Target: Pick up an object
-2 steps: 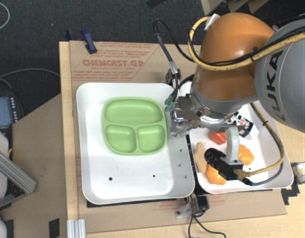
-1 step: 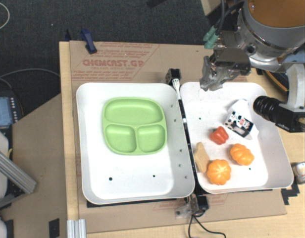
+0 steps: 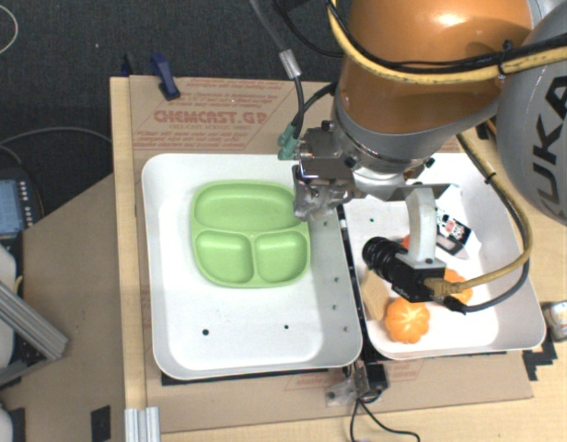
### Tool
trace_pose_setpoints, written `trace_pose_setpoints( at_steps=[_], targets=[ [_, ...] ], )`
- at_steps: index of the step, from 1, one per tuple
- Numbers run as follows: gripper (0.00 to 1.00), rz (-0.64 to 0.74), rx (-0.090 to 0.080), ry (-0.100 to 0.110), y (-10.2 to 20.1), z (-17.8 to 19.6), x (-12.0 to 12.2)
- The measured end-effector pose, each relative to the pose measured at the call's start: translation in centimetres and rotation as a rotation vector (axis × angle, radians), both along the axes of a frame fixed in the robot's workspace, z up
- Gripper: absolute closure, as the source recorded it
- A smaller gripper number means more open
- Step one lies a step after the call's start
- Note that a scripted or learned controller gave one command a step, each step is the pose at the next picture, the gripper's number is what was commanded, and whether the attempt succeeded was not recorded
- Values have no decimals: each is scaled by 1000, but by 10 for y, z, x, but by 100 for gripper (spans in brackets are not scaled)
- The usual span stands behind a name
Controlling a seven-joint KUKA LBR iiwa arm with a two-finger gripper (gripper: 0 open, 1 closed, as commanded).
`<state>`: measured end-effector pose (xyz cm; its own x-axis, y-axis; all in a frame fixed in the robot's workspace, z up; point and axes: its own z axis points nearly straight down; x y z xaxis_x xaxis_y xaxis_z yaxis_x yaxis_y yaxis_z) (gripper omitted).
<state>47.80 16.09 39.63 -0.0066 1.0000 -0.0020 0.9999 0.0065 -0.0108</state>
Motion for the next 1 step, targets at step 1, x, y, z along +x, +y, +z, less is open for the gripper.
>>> trace_pose_setpoints(
  at_steps=[1],
  targets=[
    [100,-8,1,-6,-9,-12,10]
  ],
)
